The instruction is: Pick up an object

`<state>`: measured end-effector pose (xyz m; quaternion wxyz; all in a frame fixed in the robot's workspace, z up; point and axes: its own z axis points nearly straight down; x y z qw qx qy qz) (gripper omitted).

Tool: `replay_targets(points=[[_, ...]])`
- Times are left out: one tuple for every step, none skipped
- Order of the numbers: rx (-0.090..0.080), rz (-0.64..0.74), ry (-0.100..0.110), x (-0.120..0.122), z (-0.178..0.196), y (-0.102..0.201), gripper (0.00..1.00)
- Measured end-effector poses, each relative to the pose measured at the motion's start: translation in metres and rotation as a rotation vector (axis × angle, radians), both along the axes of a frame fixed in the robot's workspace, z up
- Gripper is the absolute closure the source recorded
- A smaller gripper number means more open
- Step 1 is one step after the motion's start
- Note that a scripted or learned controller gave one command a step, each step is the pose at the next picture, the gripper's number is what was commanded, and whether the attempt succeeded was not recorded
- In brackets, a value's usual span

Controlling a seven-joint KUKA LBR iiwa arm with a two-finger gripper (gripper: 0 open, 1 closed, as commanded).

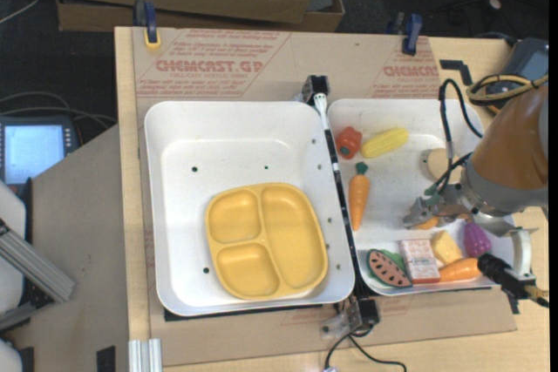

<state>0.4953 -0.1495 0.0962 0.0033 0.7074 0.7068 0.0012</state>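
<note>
The right bin (384,112) holds several toy foods. A red pepper (349,141) and a corn cob (384,143) lie at its back. An orange carrot (358,196) lies along the left wall. At the front are a watermelon slice (389,267), a pink and white box (419,260), a yellow cheese wedge (446,246), a second orange piece (459,271) and a purple eggplant (476,238). My gripper (425,212) is low in the middle right of this bin, just above the cheese and the box. A small orange bit (426,225) shows right under it.
The left bin (174,135) holds a yellow divided plate (265,240). A beige round piece (435,161) lies at the right bin's back right. The arm's orange band (514,144) and black cables (453,113) hang over the bin's right side. A black clip (316,87) sits between the bins.
</note>
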Motion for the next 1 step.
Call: replay_targets(points=[[0.005, 0.014, -0.01, 0.0776, 0.1011, 0.0934, 1.0]])
